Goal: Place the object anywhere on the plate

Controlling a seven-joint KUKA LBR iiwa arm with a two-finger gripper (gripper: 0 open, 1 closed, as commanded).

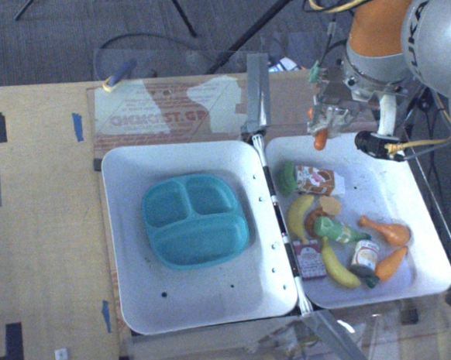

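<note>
A teal plate (195, 220) with three compartments lies flat in the middle of the left bin (128, 245). My gripper (324, 126) hangs over the far left corner of the right bin (417, 191), to the right of the plate and well above it. Its fingers are shut on a small orange-red object (320, 139), which sticks out below the fingertips and is lifted off the bin floor.
The right bin holds two bananas (297, 215), a green bottle (336, 229), a snack packet (314, 179), a drumstick (385, 231), a carrot (391, 263) and a small can (363, 255). A metal divider (277, 218) separates the bins. Cables (409, 147) trail right of the gripper.
</note>
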